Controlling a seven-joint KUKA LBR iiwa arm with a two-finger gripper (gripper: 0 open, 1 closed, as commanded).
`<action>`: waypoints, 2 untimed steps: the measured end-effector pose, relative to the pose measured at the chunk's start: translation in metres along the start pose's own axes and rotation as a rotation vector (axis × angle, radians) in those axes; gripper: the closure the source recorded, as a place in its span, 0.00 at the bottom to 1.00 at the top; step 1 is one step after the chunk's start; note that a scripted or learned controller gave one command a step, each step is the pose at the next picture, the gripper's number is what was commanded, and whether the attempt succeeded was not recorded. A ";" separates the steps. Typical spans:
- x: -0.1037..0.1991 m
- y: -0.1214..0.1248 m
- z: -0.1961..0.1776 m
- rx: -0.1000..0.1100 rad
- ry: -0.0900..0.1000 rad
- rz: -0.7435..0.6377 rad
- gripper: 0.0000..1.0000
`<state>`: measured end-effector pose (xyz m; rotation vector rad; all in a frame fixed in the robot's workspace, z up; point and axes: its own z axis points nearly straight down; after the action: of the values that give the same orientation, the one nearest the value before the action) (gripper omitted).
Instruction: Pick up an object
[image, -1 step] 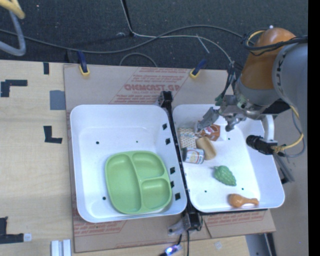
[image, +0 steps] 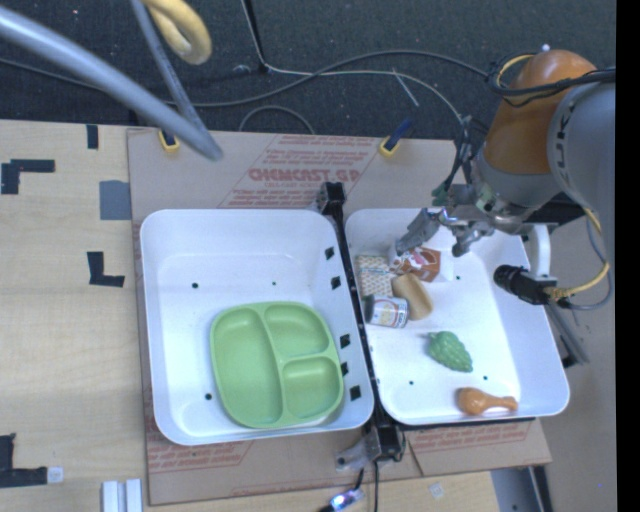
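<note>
- pincer (image: 440, 235) hangs spread over the right bin (image: 535, 350), gripping nothing.
- nearest target: the reddish-brown toy (image: 424, 263), just at its 7 o'clock.
- descend straight, straddling it, clear of the bread roll (image: 413, 296).

A single fixed camera looks down from above the worktop (image: 60, 300) at a slant, far enough back to take in both white bins whole. The left bin (image: 170, 250) and the right bin (image: 530, 370) sit side by side across the middle of the frame, on a cardboard sheet (image: 290, 175). Dark floor (image: 330, 40) runs along the top of the picture, beyond the worktop's far edge. The arm (image: 560, 120) enters from the right side of the frame, near the upper corner.
</note>
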<state>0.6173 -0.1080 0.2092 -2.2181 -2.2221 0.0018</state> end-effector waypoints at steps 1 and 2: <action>0.001 -0.003 0.044 0.004 -0.001 0.001 0.00; 0.011 -0.004 0.101 0.005 -0.001 0.000 0.00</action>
<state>0.6129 -0.0965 0.1079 -2.2165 -2.2204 0.0083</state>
